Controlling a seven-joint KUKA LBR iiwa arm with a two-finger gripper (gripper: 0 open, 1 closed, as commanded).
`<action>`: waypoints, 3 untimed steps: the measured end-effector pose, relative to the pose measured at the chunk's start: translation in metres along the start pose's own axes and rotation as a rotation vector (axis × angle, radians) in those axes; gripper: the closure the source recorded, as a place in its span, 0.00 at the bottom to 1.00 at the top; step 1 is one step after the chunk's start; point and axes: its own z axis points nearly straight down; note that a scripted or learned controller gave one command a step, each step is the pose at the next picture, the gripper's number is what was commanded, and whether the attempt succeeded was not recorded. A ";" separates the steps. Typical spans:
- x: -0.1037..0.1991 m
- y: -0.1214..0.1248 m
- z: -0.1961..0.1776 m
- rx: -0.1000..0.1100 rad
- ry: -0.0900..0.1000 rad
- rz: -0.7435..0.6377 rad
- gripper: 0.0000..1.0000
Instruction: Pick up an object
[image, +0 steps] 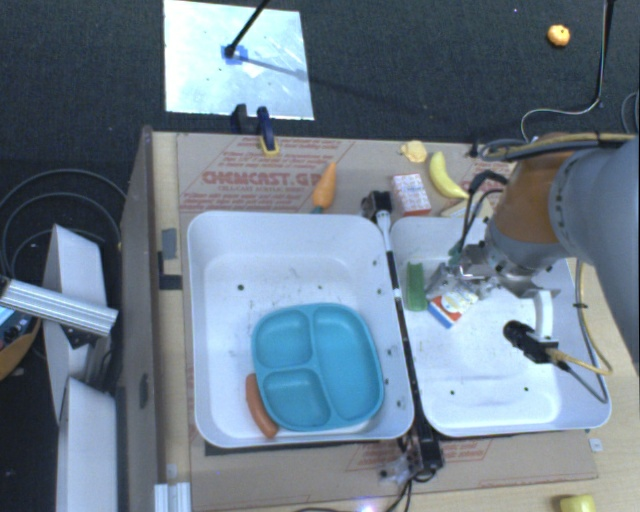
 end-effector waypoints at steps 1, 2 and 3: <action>-0.058 0.054 -0.002 -0.011 -0.006 0.002 0.00; -0.007 -0.002 0.000 0.001 0.001 -0.002 0.00; -0.009 0.001 -0.011 -0.007 -0.001 0.000 1.00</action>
